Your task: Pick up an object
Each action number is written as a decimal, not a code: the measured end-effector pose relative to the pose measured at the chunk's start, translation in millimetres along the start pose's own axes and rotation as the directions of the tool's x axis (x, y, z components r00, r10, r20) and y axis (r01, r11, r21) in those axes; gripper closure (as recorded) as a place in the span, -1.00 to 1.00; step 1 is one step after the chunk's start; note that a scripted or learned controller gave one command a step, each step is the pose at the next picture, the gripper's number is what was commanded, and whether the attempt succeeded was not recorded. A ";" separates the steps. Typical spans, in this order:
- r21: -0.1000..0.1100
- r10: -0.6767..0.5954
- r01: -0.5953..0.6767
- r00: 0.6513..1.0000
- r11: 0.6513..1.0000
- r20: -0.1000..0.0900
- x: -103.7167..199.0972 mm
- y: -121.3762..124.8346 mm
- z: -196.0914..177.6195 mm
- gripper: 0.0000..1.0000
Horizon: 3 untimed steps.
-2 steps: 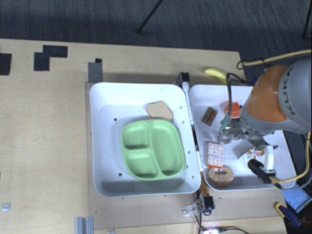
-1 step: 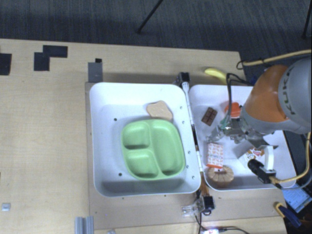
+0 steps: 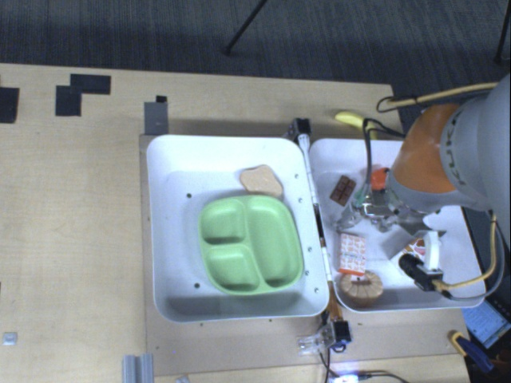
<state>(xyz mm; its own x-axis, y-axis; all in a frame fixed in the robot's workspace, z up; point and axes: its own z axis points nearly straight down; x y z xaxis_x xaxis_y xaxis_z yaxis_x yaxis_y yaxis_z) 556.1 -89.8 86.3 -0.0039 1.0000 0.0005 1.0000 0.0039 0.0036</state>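
Objects sit across two white bins on a pale wooden bench (image 3: 72, 238): a green divided plate (image 3: 250, 243) and tan slice (image 3: 262, 181) in the left bin (image 3: 164, 214); a brown chocolate piece (image 3: 343, 188), patterned packet (image 3: 352, 254) and round pastry (image 3: 360, 288) in the right bin (image 3: 455, 234). The gripper (image 3: 369, 208) hovers above the packet; its state cannot be told. Dark carpet (image 3: 160, 14) lies beyond.

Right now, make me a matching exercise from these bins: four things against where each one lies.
Things:
1. green plate
2. tan bread slice
3. brown chocolate piece
4. round brown biscuit

Places:
A. right bin, near front edge
B. left bin, middle
C. right bin, toward the back
D. left bin, behind the plate

Pairs: 1-B, 2-D, 3-C, 4-A
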 end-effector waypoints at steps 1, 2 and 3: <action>-0.007 -0.003 0.003 1.000 1.000 0.001 0.2 2.1 -11.6 1.00; -0.001 -0.004 0.004 1.000 1.000 -0.002 112.0 68.2 -99.4 1.00; 0.001 -0.003 0.003 1.000 1.000 0.000 139.7 113.8 -98.2 1.00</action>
<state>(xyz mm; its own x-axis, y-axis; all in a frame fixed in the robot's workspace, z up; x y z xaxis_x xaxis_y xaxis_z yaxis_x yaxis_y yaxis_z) 669.1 50.3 184.9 -0.0073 1.0000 0.0005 1.0000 0.0073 0.0028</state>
